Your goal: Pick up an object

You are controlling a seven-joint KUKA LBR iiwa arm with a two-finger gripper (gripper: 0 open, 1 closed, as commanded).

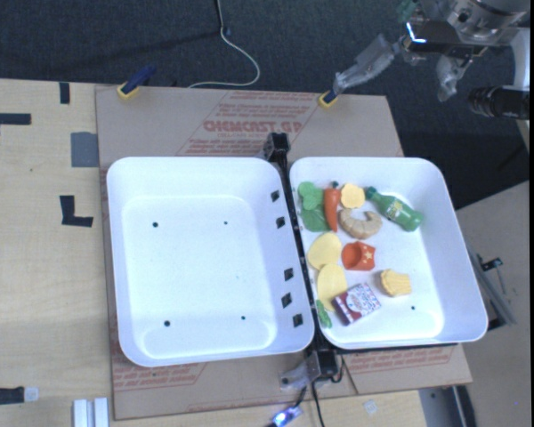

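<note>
Toy food (356,247) untouched in right bin (445,238); gripper (360,71) parked high, probably empty, finger state unclear. Next: descend over one item.

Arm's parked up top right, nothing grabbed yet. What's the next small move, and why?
Probably bring the gripper down and toward the camera until it is over the right bin. It sits high beyond the bins' far edge, and all the objects, such as the green bottle and orange carrot, lie clustered in that bin's left half.
</note>
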